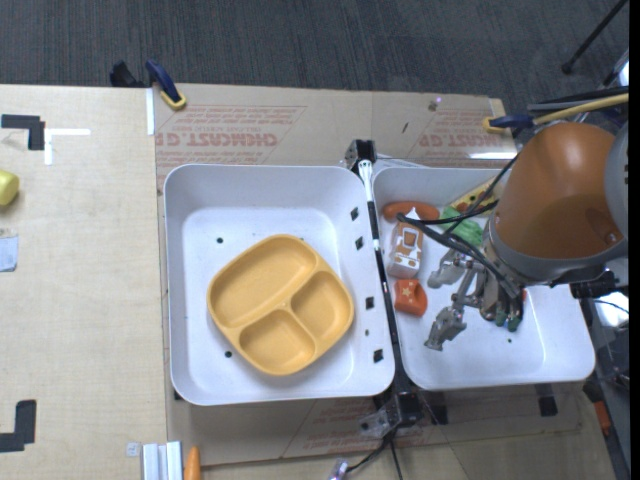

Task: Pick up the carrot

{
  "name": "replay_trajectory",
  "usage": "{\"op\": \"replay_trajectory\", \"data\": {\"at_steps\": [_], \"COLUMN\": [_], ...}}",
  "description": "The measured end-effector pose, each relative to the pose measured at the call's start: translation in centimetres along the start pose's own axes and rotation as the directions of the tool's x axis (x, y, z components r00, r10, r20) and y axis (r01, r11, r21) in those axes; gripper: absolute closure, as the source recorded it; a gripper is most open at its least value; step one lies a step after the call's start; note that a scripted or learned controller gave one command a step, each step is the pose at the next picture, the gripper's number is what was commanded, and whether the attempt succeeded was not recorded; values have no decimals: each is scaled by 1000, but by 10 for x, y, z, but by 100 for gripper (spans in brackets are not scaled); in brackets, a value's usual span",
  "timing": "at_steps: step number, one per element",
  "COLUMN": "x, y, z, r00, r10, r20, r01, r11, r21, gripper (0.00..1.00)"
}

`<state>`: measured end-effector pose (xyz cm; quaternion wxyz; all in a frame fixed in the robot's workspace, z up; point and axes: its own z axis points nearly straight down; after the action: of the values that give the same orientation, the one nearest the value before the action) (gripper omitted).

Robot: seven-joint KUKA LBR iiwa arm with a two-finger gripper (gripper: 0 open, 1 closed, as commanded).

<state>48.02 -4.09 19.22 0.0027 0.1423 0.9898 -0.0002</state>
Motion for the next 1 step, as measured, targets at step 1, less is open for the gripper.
{"op": "replay_trajectory", "data": {"at_steps": [1], "x": [27], "y": [90], "z": [1], "r00": [999], "r10": [32], "r20": [-2], "r01": [-32], "r11": [999], "r21": [-1], "gripper": [0]}}
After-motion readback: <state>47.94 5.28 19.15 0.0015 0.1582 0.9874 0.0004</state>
